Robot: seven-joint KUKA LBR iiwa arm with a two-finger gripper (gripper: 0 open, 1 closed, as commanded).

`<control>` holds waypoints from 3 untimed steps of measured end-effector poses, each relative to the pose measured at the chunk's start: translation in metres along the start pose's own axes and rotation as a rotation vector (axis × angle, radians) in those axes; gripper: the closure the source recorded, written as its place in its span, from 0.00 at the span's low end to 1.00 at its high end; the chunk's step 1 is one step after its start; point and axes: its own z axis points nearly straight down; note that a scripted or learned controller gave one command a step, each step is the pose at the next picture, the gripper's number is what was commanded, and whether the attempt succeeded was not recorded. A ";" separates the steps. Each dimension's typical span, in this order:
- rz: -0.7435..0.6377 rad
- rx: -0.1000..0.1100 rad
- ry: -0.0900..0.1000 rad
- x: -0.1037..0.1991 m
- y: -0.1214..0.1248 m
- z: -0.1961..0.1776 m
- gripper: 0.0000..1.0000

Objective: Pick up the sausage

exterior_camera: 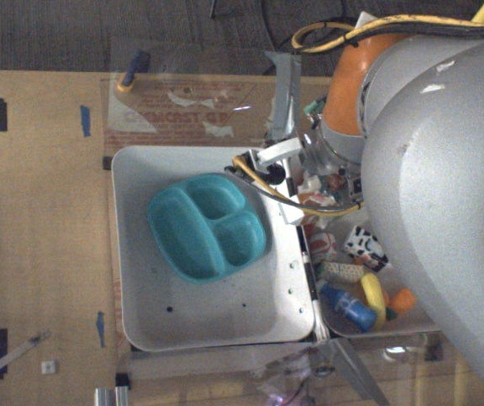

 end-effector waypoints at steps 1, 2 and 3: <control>0.118 0.000 -0.002 -0.066 -0.039 -0.027 1.00; 0.118 -0.001 0.000 -0.004 -0.034 -0.014 1.00; 0.109 -0.001 0.003 0.061 -0.042 -0.035 1.00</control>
